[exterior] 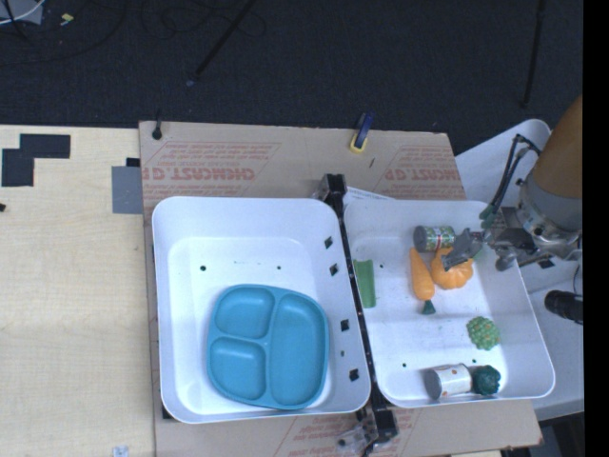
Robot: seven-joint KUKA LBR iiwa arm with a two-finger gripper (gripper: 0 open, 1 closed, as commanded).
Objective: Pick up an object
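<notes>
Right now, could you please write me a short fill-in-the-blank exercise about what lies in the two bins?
1. The blue divided plate lies in the ____ bin.
2. The gripper hangs over the ____ bin.
3. The carrot is coloured ____.
4. The can lies at that bin's ____ edge.

Missing words: left; right; orange; near

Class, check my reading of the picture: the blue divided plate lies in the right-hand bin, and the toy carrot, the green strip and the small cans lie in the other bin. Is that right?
Not quite. The blue divided plate lies in the left-hand bin, as the camera view shows. The toy carrot, the green strip and the small cans share the right-hand bin, where the tool reaches in.
</notes>
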